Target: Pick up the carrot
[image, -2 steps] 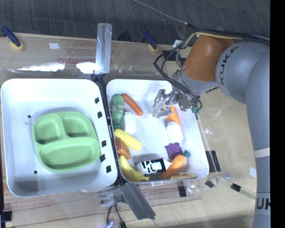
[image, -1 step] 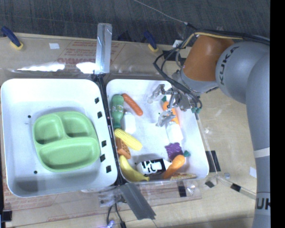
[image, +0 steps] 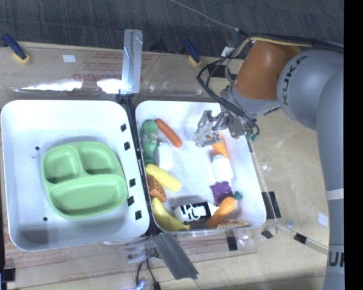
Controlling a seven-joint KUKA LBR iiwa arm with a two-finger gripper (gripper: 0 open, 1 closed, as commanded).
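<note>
Two orange carrot-like pieces lie in the right bin [image: 254, 180]. One small carrot [image: 220, 149] lies near the bin's right wall, right under my gripper [image: 211, 130], which hangs low over the bin's far right part and touches or nearly touches its upper end. A second carrot [image: 225, 207] with a green top lies at the near right, beside a purple grape bunch [image: 220, 191]. A longer orange-red piece [image: 169, 133] lies at the far left of the bin.
Also in the right bin are a green bottle-like toy [image: 149, 139], a corn cob [image: 163, 176], a banana [image: 167, 218], a black-and-white box [image: 195, 211] and a white piece [image: 222, 169]. The left bin [image: 12, 162] holds a green divided tray [image: 83, 180].
</note>
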